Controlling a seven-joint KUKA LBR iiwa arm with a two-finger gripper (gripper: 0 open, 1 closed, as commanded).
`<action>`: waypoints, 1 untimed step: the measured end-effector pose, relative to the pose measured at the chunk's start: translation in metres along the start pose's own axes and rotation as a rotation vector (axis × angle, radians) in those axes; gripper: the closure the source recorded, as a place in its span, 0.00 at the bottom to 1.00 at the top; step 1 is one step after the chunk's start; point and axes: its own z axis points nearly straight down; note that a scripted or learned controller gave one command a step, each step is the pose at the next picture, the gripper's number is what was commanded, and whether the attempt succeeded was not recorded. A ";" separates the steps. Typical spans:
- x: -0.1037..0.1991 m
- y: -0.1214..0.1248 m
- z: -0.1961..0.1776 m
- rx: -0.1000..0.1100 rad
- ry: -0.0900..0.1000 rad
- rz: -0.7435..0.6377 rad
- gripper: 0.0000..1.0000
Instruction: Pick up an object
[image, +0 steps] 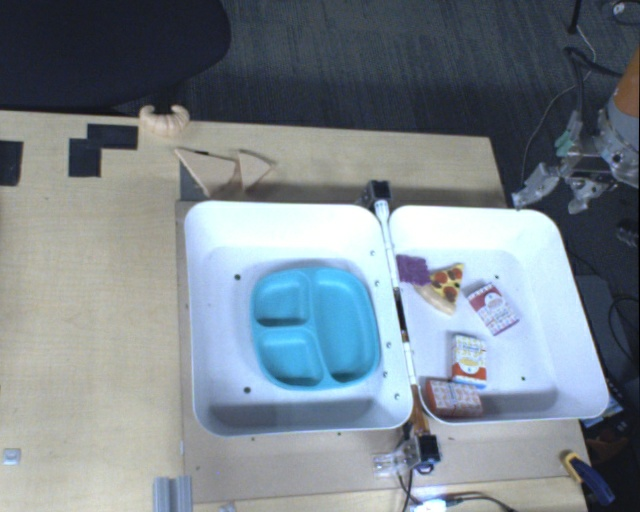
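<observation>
Gripper (572, 180): at upper right, outside the bins, above the far right corner of the right bin (540, 235); finger spacing not discernible, nothing seen in its hold. Right bin, well apart from gripper: purple piece (411, 267), pizza slice (446, 286), red-white packet (493, 307), small carton (468, 360), red box (455, 398). Left bin (215, 300): blue divided tray (314, 325).
</observation>
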 end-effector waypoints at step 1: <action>-0.005 -0.012 0.143 0.004 0.002 0.002 0.00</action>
